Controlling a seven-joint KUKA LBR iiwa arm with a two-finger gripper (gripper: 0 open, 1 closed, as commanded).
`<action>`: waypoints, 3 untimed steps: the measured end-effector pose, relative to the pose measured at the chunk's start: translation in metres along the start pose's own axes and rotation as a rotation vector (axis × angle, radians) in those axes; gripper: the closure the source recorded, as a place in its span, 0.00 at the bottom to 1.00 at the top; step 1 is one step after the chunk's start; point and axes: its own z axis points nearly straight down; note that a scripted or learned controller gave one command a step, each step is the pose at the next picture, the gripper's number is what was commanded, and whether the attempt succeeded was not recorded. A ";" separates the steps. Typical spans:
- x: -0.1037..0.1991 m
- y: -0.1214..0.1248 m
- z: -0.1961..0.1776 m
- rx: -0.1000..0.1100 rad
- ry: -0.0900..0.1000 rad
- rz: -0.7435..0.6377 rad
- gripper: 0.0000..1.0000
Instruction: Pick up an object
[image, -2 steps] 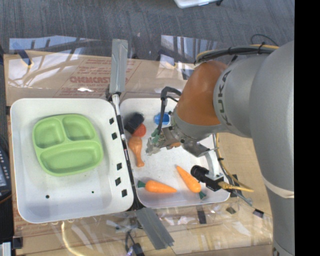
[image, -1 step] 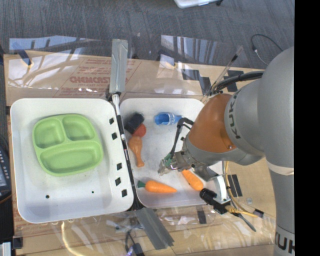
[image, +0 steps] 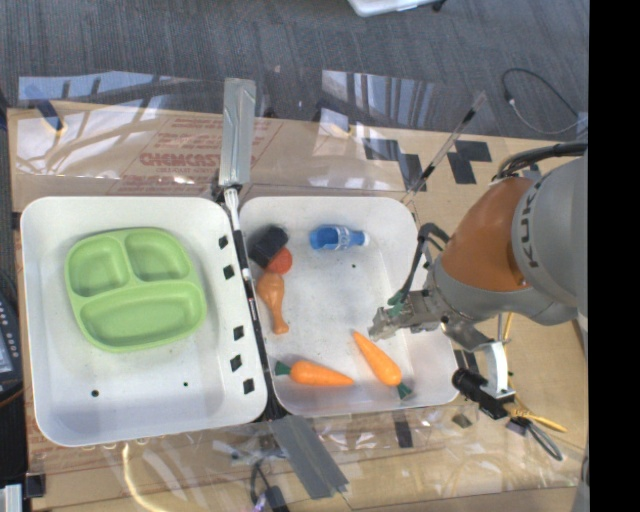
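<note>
My pincer (image: 385, 322) hangs low by the right bin (image: 330, 215) wall, near a carrot (image: 378, 359), because I want to grab it; I can't tell its grip

i can read faint red print starting "chemcast" on the clear plastic sheet (image: 170, 150) behind the bins, while smaller lines above it stay too blurred for me.
</note>
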 end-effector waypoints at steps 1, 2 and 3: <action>0.013 -0.013 0.049 -0.002 0.002 -0.049 0.00; 0.058 0.030 0.050 0.000 0.001 0.019 0.00; -0.006 0.006 0.048 -0.004 -0.001 0.205 0.00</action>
